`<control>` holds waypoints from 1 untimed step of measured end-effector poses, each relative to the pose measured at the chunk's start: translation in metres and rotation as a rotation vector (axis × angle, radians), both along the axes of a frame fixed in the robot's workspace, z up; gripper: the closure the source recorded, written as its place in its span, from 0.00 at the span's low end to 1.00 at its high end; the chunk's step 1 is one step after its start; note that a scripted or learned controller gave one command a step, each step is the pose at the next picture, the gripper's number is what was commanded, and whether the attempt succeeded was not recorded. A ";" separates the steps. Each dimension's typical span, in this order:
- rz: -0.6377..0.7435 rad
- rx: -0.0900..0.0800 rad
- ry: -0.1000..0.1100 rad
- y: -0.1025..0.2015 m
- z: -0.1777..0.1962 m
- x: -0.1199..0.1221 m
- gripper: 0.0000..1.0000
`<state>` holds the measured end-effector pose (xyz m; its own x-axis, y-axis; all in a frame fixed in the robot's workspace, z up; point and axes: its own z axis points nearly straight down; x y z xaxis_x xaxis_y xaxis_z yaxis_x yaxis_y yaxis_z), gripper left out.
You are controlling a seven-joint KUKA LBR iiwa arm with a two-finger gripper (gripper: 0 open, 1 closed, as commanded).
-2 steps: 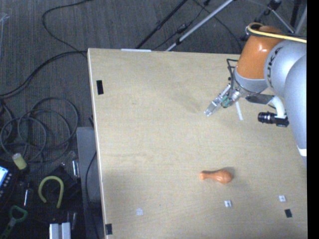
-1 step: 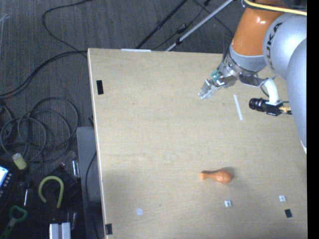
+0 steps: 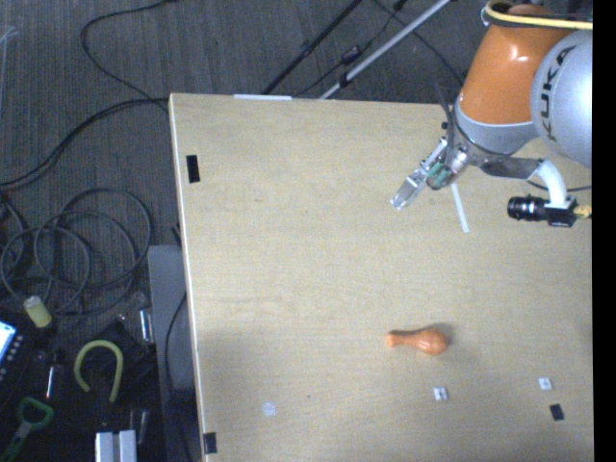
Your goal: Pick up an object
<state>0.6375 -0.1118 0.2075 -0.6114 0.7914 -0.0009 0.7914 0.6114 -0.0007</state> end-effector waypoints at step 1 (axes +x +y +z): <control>-0.066 0.003 -0.001 -0.001 -0.013 0.015 1.00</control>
